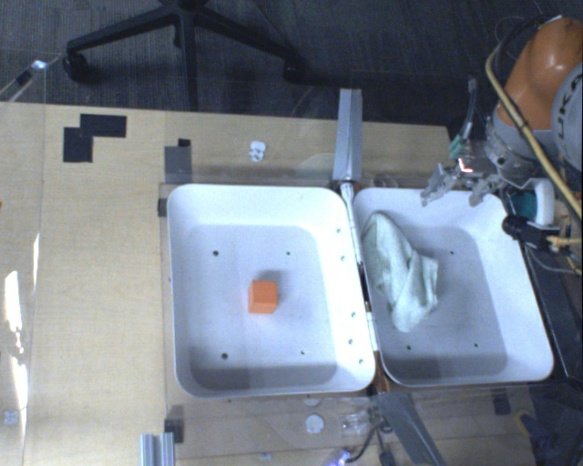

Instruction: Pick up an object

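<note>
The gripper (453, 186) is hovering over the far edge of the right bin (519, 364), its fingers spread and grasping nothing, while the crumpled white cloth (401, 271) is lying below, probably light and floppy, best pinched at a raised fold.

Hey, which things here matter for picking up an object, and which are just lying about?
For the job:
- orange cube, in the left bin
- crumpled white cloth, in the right bin
- gripper, above the right bin's far edge

Just lying about:
- black tape patches on the bench
- office chair base on the floor
</note>
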`<state>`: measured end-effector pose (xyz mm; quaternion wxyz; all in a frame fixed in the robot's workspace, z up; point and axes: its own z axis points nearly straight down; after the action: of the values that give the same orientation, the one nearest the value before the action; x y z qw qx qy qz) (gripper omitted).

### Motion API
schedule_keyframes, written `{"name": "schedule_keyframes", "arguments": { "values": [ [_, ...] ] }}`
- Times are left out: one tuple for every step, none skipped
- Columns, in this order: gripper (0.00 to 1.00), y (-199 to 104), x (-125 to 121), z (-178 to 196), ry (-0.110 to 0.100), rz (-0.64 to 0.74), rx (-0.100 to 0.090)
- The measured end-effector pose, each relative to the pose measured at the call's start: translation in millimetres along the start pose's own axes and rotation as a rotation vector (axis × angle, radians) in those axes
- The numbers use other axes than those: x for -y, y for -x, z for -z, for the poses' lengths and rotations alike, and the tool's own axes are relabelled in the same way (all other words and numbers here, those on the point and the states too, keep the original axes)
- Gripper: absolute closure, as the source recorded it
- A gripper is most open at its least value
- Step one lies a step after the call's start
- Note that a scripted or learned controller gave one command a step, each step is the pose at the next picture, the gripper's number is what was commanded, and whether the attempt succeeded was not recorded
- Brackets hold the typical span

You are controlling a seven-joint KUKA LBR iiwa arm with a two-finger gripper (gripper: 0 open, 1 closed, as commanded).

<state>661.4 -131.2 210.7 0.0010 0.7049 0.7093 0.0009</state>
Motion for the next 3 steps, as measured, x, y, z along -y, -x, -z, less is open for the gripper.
{"name": "schedule_keyframes", "arguments": {
  "values": [
    [0.0,-9.4,0.3,-123.0,0.006,0.007,0.001],
    [0.0,46.1,27.9,-123.9,0.002,-0.281,0.001],
    [1.0,45.1,24.9,-110.1,0.01,-0.276,0.002]
  ]
}}
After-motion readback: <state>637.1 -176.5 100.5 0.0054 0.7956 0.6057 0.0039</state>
